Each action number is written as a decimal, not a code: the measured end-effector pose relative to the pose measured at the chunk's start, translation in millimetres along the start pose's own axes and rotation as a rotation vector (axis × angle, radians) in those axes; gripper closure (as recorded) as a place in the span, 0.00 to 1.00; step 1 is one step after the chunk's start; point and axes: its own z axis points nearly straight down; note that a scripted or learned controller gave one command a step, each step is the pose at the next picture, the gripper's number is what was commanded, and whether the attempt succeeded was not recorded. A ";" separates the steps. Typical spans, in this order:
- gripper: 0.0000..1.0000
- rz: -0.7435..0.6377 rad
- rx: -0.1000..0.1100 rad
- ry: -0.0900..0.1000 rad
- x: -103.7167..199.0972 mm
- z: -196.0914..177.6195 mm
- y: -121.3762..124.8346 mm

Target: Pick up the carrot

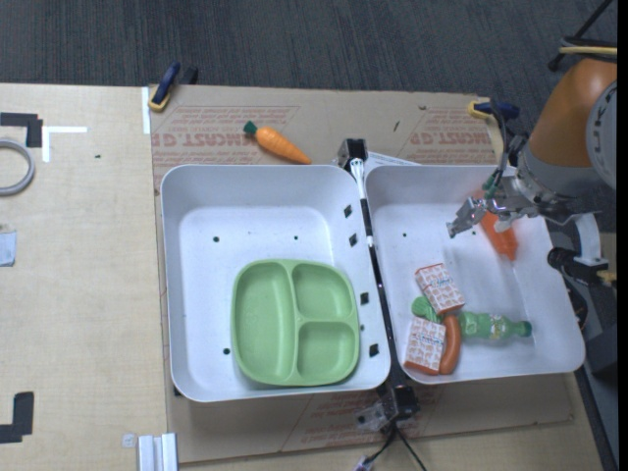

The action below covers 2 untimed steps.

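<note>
A carrot [278, 143] with a green top lies on the cardboard behind the left bin, outside both bins. A second orange, carrot-like piece [503, 239] sits in the right bin [559, 356] near its back right corner. My gripper [483, 217] hangs right over that piece, at its upper left end and touching or nearly touching it. The arm covers the piece's top.
Two small snack cartons [439, 287] [425, 346], a reddish sausage [451, 346] and a green bottle [496, 329] lie at the front of the right bin. A green divided plate [257, 356] sits in the left bin [196, 224]. Blue clamps [167, 84] hold the cardboard's back edge.
</note>
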 end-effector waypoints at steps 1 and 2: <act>1.00 -0.003 -0.001 -0.001 0.0 -9.9 0.5; 1.00 0.393 0.003 0.001 84.2 31.1 -49.2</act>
